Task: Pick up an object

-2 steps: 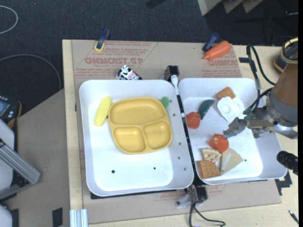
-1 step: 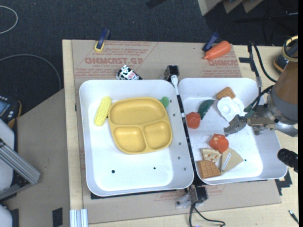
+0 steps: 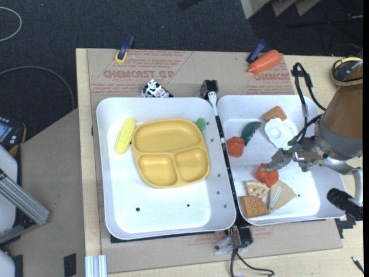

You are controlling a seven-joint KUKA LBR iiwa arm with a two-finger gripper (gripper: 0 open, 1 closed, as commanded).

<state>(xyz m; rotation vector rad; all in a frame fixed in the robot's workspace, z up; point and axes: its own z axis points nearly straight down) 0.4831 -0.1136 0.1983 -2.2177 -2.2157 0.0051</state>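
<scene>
From above, the arm [image 3: 346, 120] comes in from the right over the right bin [image 3: 305, 212], and its gripper [image 3: 275, 164] hangs low, right at a small red tomato-like toy [image 3: 266, 175] that lies near the middle of that bin. A grey finger [image 3: 281, 159] slants down onto the top of the toy, but whether the claw is apart, together or clamped on the toy cannot be told from this angle. Just below the red toy lie a slice of pizza [image 3: 256, 190], a square cracker [image 3: 252, 205] and a pale wedge [image 3: 282, 196], close together. Farther left in the same bin sits a second red toy [image 3: 235, 147], with a dark green piece [image 3: 250, 131] beside it, and a white lump [image 3: 279, 133] and a tan biscuit [image 3: 275, 114] toward the far side. The left bin [image 3: 167, 218] bears a yellow divided plate [image 3: 170, 152], a yellow corn cob [image 3: 124, 135] along its left edge and a small green piece [image 3: 200, 123] at its far right corner.
</scene>
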